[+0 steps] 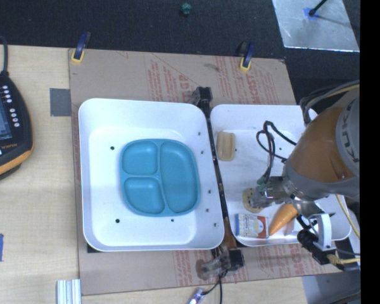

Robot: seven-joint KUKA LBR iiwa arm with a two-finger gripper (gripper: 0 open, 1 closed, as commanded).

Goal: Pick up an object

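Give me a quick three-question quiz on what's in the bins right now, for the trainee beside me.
1. True or false: the blue divided plate lies in the left bin.
2. Which item sits nearest the right bin's front edge? A) tan block B) small carton C) teach pendant
3. Fill in: the orange, cone-shaped item lies just ___ of the carton in the camera view.

Key: 1 true. 2 B. 3 right.
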